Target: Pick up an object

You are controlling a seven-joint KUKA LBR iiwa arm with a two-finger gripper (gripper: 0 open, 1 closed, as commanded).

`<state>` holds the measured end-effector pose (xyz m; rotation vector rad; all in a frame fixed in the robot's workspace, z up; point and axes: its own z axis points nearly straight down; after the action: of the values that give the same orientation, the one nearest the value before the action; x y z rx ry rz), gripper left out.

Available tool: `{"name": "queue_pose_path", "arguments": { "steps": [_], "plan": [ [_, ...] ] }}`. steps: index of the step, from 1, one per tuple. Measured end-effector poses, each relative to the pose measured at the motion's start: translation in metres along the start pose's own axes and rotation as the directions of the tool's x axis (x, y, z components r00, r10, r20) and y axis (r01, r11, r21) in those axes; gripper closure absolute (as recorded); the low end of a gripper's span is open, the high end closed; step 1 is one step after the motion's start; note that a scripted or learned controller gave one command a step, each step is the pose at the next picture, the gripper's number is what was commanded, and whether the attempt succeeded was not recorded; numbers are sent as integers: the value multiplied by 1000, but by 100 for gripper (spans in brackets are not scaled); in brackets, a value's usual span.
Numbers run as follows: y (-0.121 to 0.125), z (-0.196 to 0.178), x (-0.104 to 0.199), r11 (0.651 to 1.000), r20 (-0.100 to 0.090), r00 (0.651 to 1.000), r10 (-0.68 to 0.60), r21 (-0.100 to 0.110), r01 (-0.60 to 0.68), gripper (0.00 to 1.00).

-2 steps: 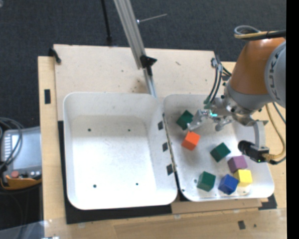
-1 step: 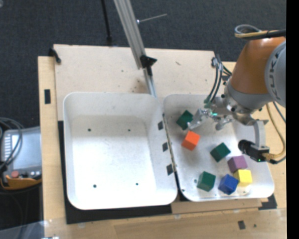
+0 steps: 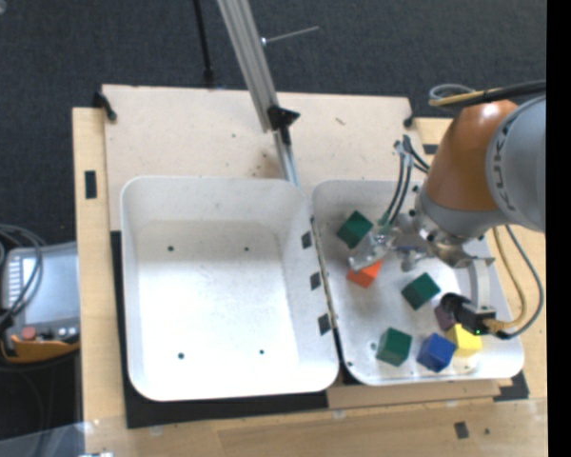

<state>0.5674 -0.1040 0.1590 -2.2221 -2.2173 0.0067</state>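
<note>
In the right bin (image 3: 500,365) my gripper (image 3: 369,255) hangs low over the left part of the floor. An orange block (image 3: 364,275) lies right at its tip, partly covered by it. I cannot tell whether the block is held. A green block (image 3: 355,228) sits just behind the gripper, close to it. More blocks lie toward the bin's front: a green one (image 3: 420,290), another green one (image 3: 394,346), a blue one (image 3: 437,351), a yellow one (image 3: 467,340) and a dark purple one (image 3: 447,312).
The left bin (image 3: 219,284) stands beside the right one, their rims meeting at a shared wall (image 3: 316,274). A slanted metal pole (image 3: 252,55) rises from behind the bins. Cables (image 3: 514,293) trail from the wrist over the right bin's right side.
</note>
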Motion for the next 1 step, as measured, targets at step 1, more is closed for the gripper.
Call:
{"name": "queue_pose_path", "arguments": {
  "steps": [1],
  "plan": [
    [3,44,-6,1000,0,1000,1,-1,-1,0]
  ]
}}
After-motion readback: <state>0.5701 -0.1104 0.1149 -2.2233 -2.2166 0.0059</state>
